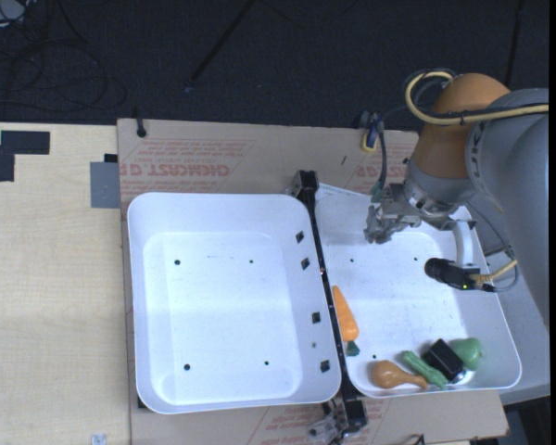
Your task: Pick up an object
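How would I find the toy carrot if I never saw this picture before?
Look at the right-hand shallow white bin, the one under the grey arm's gripper. Follow its left wall, next to the black divider between the bins, about halfway down: the small orange plastic carrot lies there alone. The other toys are bunched in the bin's bottom corner, and only the carrot is long, bright orange, with a green tip.

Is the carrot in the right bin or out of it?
In. The carrot lies flat on the right bin floor, against its left wall.

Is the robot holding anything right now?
Nothing that I can see. The gripper hangs over the back of the right bin, far from the carrot and the other toys.
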Available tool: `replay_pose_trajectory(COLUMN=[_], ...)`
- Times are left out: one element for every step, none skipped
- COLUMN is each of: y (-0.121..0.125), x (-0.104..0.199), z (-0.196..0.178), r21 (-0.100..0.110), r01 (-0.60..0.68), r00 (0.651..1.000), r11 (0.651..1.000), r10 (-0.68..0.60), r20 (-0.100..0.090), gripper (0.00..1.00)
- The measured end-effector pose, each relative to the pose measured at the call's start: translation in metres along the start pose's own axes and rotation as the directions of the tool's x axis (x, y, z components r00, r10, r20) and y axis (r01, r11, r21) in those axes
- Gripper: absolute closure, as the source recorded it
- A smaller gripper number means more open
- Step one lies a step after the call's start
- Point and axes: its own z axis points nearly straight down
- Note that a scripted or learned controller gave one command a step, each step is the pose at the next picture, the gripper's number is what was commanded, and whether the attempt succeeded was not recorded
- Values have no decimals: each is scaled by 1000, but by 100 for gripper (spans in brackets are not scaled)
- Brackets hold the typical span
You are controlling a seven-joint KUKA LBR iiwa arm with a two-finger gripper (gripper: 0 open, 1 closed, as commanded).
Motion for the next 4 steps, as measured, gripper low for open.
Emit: replay_pose_trajectory(y=[-37,-39,-58,-47], x=[55,121,143,215], z=[-58,-60,-274,-153], r21=[-2,1,-18,10], r01=[2,4,2,3], r00=[1000,1000,1000,1000], r11=[1000,1000,1000,1000], r10=[-2,-4,-2,-3], r20=[-2,-2,-1,0], gripper=[100,100,100,100])
